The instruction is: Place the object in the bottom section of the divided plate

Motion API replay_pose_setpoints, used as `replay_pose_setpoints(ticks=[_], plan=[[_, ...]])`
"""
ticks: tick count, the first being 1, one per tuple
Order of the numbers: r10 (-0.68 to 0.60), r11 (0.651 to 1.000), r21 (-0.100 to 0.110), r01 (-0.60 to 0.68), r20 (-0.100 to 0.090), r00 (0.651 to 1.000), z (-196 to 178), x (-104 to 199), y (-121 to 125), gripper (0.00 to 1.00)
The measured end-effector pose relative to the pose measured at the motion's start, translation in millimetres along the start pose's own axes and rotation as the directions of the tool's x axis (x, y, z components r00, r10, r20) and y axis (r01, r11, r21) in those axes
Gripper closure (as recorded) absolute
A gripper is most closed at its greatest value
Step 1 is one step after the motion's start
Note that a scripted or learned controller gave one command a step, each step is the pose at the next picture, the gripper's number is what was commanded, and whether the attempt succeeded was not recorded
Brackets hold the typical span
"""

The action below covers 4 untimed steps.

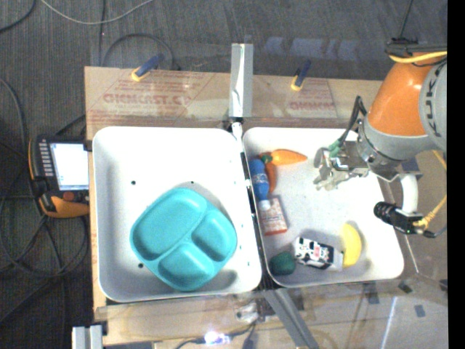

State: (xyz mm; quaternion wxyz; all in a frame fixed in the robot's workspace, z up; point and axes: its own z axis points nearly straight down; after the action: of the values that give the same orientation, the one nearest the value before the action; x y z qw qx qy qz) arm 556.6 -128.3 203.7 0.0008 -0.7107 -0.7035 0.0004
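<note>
The carrot (285,156) lies crosswise, tip pointing right toward the claw (330,169), which hangs spread and holds nothing.

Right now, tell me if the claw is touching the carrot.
Apart. The camera view shows bare white bin floor between the claw and the carrot.

Divided plate (184,237) sits in the left bin (116,151). Over in the right bin (378,267), a bottle (259,177) lies along the left wall, carrot (288,157) just behind it, banana (352,244) near the front right.
</note>
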Motion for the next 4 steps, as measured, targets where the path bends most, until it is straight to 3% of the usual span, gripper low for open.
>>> replay_pose_setpoints(ticks=[1, 2, 3, 4], plan=[[0.045, 0.999, -0.002, -0.045, 0.005, 0.999, -186, -26, -72, 1.0], [-0.317, 0.949, -0.001, 0.317, 0.006, 0.949, -202, -82, -71, 1.0], [-0.445, 0.895, -0.001, 0.445, 0.004, 0.895, -158, -63, -71, 1.0], [-0.016, 1.0, -0.002, 0.016, 0.005, 1.0, -231, -95, -71, 1.0]])
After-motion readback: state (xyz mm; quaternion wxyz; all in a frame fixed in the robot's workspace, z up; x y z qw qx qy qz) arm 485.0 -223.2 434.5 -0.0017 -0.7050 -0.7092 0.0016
